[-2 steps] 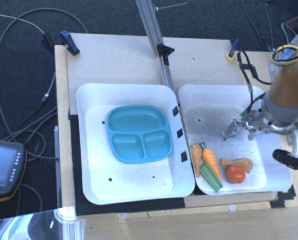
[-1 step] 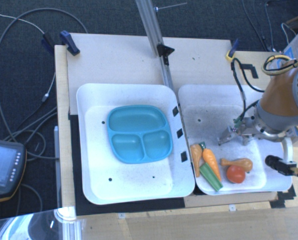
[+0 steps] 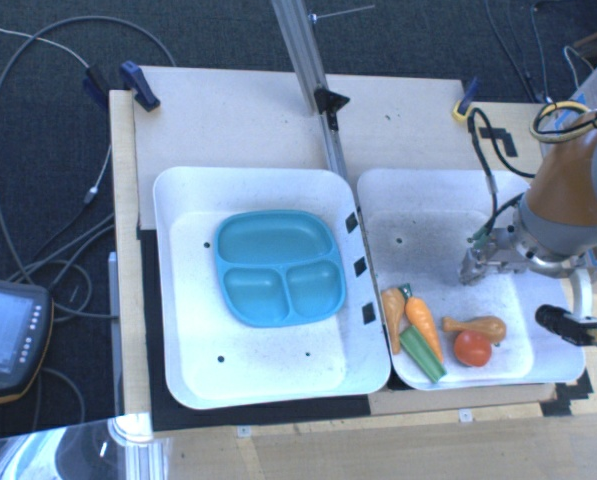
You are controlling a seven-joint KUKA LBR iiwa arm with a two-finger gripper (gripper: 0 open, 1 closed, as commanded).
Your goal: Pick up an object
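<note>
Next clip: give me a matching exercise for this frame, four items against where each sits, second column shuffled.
Items:
1. blue divided plate
2. tomato
3. green vegetable
4. gripper

Places:
A. right bin, near its front-left corner
B. left bin
C. over the right bin's middle, above the food
D. right bin, beside the tan squash-shaped piece

Pairs: 1-B, 2-D, 3-A, 4-C

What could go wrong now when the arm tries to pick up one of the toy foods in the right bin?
The orange carrot, the long green vegetable and another orange piece lie packed together against the shallow white right bin's near-left wall, so a grasp may catch two or slip. The round red tomato touches the tan pear-shaped piece and could roll away. The gripper sits apart from all of them.
</note>
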